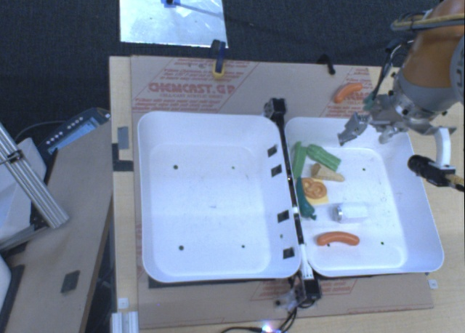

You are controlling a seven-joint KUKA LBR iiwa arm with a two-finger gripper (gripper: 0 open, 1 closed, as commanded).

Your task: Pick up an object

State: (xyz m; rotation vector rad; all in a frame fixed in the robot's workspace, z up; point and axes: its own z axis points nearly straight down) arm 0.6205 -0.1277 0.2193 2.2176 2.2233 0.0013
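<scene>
Our claw [354, 129] hangs over the right white bin's [407, 251] far edge; its spread we cannot tell. The small orange plastic sausage [338, 238] lies near the front: light, stiff, slippery. We'd pinch its middle.

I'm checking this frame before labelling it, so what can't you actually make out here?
- Gripper, camera view: small and blurred over the right bin's far rim; finger state unreadable.
- Arm: cut off by the right edge.
- Yellow piece: partly covered by the green pieces; shape unclear.
- White cylinder: blends into the bin floor, outline faint.
- Clamp label: too small.
</scene>
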